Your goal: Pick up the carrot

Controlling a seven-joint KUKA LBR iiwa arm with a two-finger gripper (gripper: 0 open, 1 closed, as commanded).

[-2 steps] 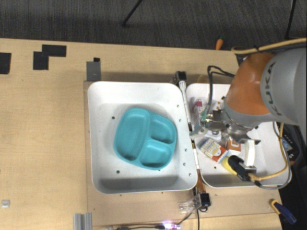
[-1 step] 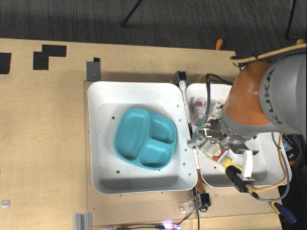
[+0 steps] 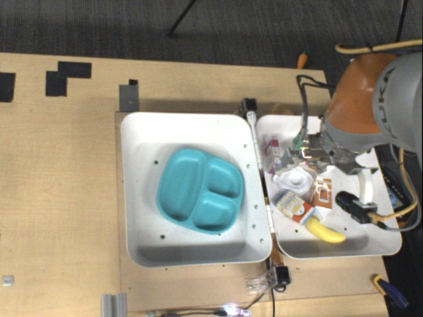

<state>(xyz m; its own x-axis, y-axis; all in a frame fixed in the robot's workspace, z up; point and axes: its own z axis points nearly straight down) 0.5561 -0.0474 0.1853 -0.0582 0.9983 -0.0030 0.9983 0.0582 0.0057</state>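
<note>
Orange-brown amid the clutter of the right bin: most likely the carrot, lying near the bin's middle, just beside a white crumpled wad and on the far side of a banana, though too blurred to swear to. Gripper hanging over the far half of that bin, close to the candidate but not on it. Impossible to tell whether open or closed beneath the grey wrist. Nothing visibly held. Judged stage: approach, with the grasp not yet made.

To do it well:
- Confirm the target first, with a red-and-white packet close by and similar in warm colour.
- Line up across the narrow width of the carrot, not along its length.
- Come straight down, so as not to shove the wad or the packet into the way.
- Close only once low enough to straddle the piece, then lift vertically and slowly.
- Beware of catching the wad along with it, or of nudging the banana against the near wall.
- Leave alone the left bin and its teal divided plate.
</note>
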